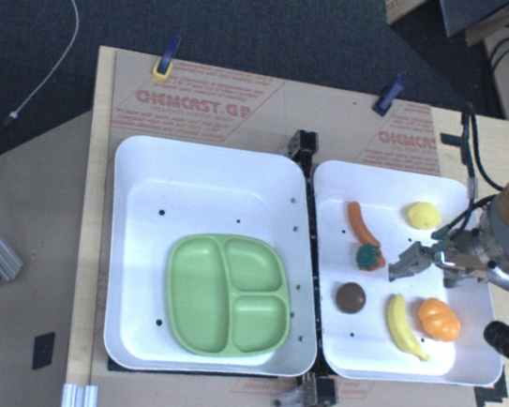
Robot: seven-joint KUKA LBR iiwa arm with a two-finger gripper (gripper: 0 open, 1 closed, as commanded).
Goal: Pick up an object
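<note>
Orange fruit [439, 319] lies nearest the end effector [413, 262], whose spread cannot be told; a centred descent is advised, the banana [404, 327] being avoided.

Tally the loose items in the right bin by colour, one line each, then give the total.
Yellow: 2 (lemon, banana)
Orange: 2 (carrot, orange fruit)
Brown: 1 (brown ball)
Green: 1 (small green piece at the carrot's lower end)
Total: 6
</note>
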